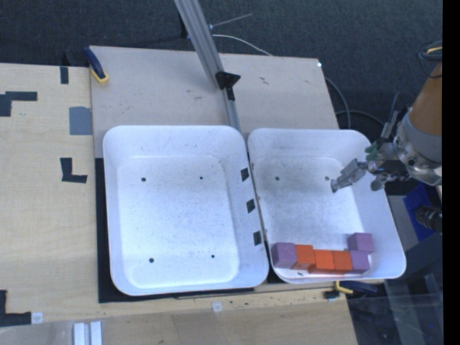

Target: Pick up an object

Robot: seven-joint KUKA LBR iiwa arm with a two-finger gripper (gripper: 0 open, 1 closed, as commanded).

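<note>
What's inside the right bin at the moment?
Inside the right bin, purple and orange blocks sit in a row along its near wall, one purple block stacked at the right end. The gripper hovers above the bin. What lies under that stacked block is covered.

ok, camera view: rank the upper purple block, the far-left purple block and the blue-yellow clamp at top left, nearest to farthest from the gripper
1. Upper purple block: right bin's near right corner, below the gripper.
2. Left purple block: left end of the block row, along the right bin's near wall.
3. Blue-yellow clamp: bench's top left corner, beyond the left bin.
</note>
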